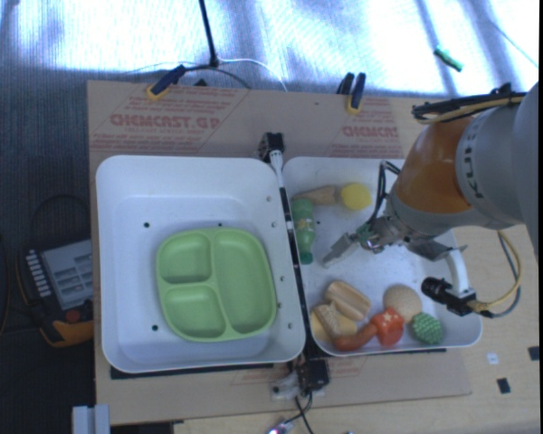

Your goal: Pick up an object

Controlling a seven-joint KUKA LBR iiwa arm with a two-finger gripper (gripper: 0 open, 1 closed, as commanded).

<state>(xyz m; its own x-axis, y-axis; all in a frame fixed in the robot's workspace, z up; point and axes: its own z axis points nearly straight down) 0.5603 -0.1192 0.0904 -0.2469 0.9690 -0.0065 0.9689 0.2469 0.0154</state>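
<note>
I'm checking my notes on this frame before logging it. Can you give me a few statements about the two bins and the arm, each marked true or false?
1. A green divided plate lies in the left bin. True.
2. The yellow lemon sits on that plate. False: it lies in the right bin, near its far edge.
3. The tool is over the right bin. True.
4. A red pepper lies near the right bin's front edge. True.
5. The green bottle stands in the middle of the left bin. False: it lies along the right bin's left wall.
</note>
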